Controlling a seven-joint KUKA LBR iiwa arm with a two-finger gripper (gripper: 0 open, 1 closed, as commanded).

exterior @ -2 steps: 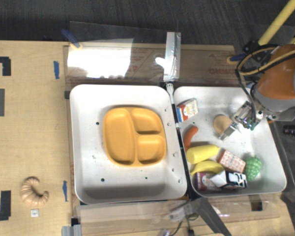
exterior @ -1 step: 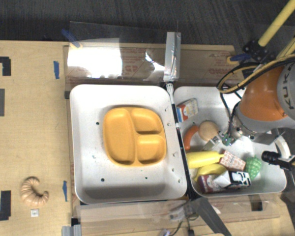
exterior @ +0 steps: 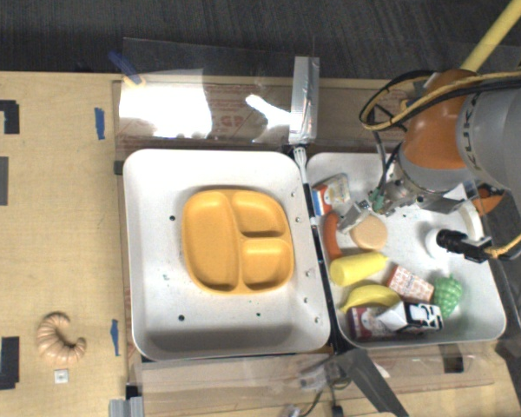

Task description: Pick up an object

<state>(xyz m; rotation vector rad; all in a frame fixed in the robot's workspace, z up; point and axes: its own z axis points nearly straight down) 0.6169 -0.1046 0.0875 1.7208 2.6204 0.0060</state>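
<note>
My gripper (exterior: pixel 371 205), whose grip I cannot tell, hangs over the round tan piece (exterior: pixel 369 233) near the right bin's (exterior: pixel 491 315) left wall, where crowding by the yellow block (exterior: pixel 358 268) risks a slipped pick.

Arm (exterior: pixel 469 129) cut off at right edge, pincer (exterior: pixel 375 205) fingers indistinct

Grey KUKA arm (exterior: pixel 495 133) reaching in from right edge, orange band (exterior: pixel 434 137) above wrist, yellow and black cables looped over it. Wrist angled down and leftward. Two-finger tool (exterior: pixel 365 208) low at arm's left end, small metallic parts visible; finger spread too small to judge.
</note>
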